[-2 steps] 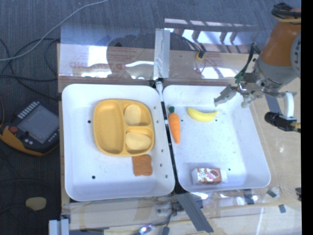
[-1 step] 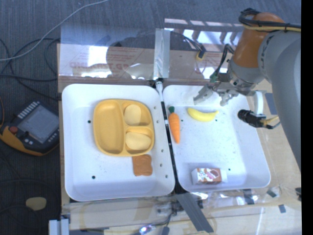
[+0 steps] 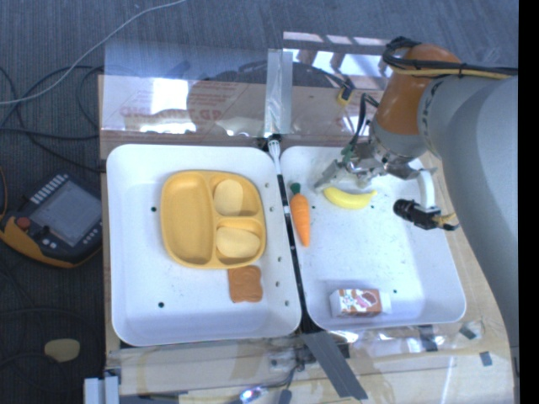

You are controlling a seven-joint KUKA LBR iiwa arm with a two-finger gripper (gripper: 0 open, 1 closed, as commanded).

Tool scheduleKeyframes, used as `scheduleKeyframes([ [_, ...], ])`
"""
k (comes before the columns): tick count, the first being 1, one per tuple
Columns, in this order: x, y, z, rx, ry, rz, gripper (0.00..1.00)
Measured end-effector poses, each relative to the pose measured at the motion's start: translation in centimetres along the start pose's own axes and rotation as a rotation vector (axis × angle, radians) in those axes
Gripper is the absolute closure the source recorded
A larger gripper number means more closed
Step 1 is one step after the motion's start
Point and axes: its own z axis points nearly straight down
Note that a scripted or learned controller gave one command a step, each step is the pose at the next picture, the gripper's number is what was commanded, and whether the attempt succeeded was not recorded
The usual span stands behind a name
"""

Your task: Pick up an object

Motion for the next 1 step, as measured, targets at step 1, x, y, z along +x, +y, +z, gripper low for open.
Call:
scheduleKeyframes([
  [1,0.07,0.23,-1.22,-0.004,-0.002,-0.003,1.00],
])
